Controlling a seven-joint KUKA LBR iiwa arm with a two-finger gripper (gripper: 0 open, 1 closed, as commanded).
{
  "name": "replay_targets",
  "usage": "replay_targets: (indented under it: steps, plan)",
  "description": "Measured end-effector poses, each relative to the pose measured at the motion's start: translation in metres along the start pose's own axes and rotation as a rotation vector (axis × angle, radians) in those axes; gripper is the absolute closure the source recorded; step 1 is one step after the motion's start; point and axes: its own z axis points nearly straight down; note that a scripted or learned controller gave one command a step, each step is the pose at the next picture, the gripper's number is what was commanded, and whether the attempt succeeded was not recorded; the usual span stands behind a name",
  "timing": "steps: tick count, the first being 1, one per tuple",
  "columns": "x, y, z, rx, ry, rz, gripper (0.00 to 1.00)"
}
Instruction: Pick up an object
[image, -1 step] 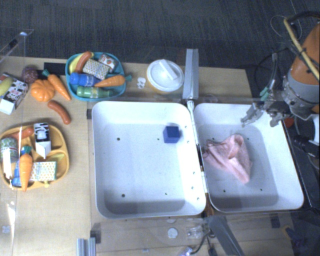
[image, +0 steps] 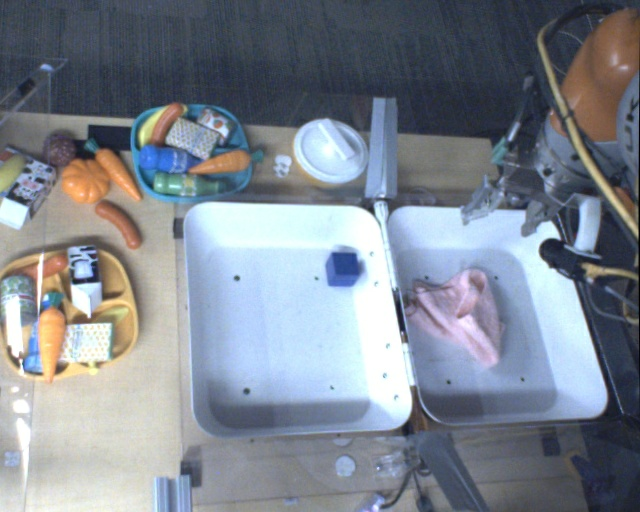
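I see the jaws (image: 505, 203) parted and holding nothing at the right bin's (image: 570, 395) one o'clock rim, so I'd go for the pink cloth (image: 462, 312) crumpled mid-bin: light, limp, best pinched at a raised fold.

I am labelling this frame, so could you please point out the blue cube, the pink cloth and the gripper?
blue cube (image: 343, 268): camera view, top face.
pink cloth (image: 459, 311): camera view, middle of the crumpled fabric.
gripper (image: 505, 205): camera view, between its fingertips.
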Motion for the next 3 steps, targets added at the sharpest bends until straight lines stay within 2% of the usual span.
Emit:
replay_targets:
  steps: [1, 2, 3]
  plan:
    - [-0.037, -0.01, 0.135, 0.002, 0.0, -0.072, 0.0]
    - [-0.031, -0.015, 0.17, -0.007, 0.0, -0.246, 0.0]
    - [-0.031, -0.012, 0.157, -0.016, -0.002, -0.247, 1.0]
